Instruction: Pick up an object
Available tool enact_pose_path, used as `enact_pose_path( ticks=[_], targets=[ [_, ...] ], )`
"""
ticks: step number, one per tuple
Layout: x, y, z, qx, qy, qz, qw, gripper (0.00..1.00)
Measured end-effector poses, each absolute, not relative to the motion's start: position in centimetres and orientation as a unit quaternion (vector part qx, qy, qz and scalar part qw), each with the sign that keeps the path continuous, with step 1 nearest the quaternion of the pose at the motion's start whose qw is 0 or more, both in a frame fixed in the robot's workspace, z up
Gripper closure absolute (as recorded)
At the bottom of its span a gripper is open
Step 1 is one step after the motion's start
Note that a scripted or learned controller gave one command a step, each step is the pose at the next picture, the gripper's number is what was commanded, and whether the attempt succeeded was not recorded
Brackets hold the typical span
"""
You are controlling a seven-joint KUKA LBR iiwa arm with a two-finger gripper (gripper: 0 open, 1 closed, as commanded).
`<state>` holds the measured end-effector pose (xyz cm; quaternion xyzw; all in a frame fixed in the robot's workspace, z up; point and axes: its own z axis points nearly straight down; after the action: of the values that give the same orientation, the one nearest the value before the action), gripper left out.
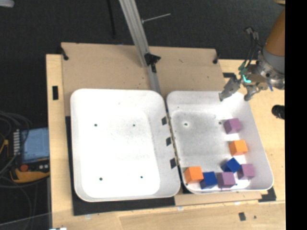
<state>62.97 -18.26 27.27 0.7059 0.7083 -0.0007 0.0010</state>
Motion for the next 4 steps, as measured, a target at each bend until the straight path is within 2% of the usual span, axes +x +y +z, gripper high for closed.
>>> enact_pose_path(
  ticks=[1, 3, 4],
  targets=[
    [62.6, -18.1, 21.1, 0.707, 0.707, -0.0021, -0.001, 0.0],
    [63.7, -18.8, 9.9, 0.708, 0.706, -0.0012, 0.0, 0.0],
    [63.8, -19.0, 11.4, 0.708, 0.706, 0.0012, 0.004, 1.0]
  ],
)
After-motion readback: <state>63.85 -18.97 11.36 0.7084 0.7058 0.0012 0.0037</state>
